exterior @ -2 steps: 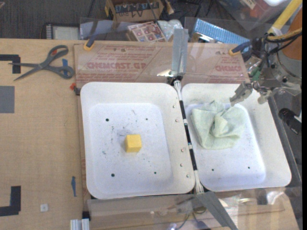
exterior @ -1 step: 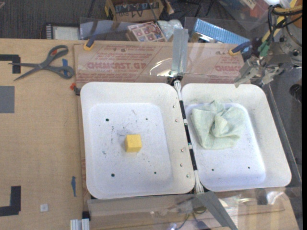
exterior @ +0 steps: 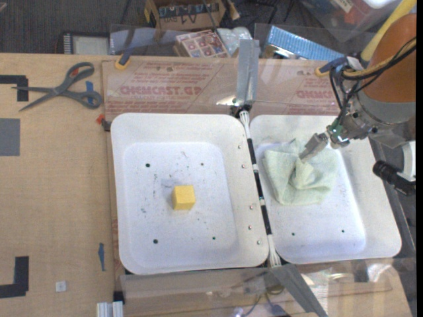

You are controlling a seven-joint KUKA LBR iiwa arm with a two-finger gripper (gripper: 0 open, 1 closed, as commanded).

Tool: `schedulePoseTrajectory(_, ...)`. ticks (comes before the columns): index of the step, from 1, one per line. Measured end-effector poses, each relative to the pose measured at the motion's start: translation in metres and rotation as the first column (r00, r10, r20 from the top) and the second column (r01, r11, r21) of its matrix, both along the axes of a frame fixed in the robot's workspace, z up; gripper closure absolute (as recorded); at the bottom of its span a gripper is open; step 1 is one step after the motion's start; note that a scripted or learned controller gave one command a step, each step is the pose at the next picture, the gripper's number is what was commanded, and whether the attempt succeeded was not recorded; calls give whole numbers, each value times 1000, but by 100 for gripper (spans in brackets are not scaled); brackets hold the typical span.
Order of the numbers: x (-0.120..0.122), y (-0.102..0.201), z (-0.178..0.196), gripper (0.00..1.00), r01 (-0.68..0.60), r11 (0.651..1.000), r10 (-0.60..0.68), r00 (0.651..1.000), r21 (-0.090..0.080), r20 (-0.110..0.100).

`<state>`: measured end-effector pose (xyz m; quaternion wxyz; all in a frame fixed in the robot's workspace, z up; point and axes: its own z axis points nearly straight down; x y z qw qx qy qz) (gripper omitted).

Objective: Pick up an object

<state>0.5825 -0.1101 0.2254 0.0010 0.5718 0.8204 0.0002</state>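
A pale green cloth (exterior: 297, 174) lies crumpled in the right bin (exterior: 370, 236), toward its left half. My gripper (exterior: 307, 154) reaches down from the upper right, and its tip meets the cloth's upper middle. The fingers (exterior: 316, 145) look like one narrow grey bar, shut, and a fold of cloth is bunched up into a peak right at their tip. A small yellow cube (exterior: 184, 197) sits alone near the middle of the left bin (exterior: 132, 144), far from the gripper.
Blue-handled scissors (exterior: 69, 88) lie on the wooden bench at the upper left. A clear plastic sheet with red lettering (exterior: 172, 91) stands behind the bins. Cables and the orange-banded arm (exterior: 390, 71) hang over the right bin's far right corner.
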Motion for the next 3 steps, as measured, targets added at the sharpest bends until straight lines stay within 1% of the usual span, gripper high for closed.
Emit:
schedulePoseTrajectory(1, 1, -5, -101, 0, -102, 995, 102, 995, 0, 0)
schedulePoseTrajectory(2, -41, -19, -136, 0, -333, 943, 333, 943, -4, 9)
schedulePoseTrajectory(3, -39, -21, -124, 100, -330, 944, 330, 944, -9, 16)
